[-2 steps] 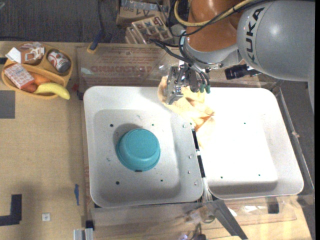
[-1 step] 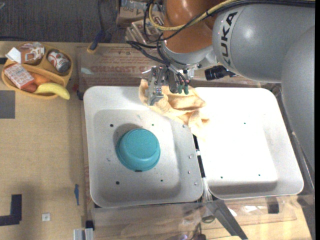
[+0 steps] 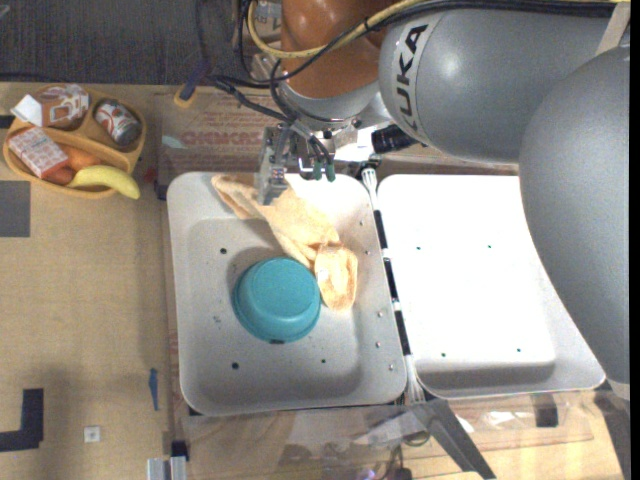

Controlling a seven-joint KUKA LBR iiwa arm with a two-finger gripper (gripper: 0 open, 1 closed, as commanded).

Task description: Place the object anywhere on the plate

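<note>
Gripper (image 3: 272, 180) is down at the left bin's (image 3: 195, 368) far edge, fingers pinched narrow on the yellow cloth (image 3: 300, 233); the cloth trails from that grip toward the bin's middle, its lower fold touching the teal plate (image 3: 277, 299); likely the lift is starting, the plate waiting just nearer the front edge

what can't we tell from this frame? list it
- Gripper grip: its fingertips sit against the yellow cloth at the left bin's back edge; whether cloth lies between them is too small to read.
- Cloth's lower end: partly behind the teal plate, overlap unclear.
- Right bin: far right side covered by the arm.
- Items in the yellow tray, top left: labels too small to read.
</note>
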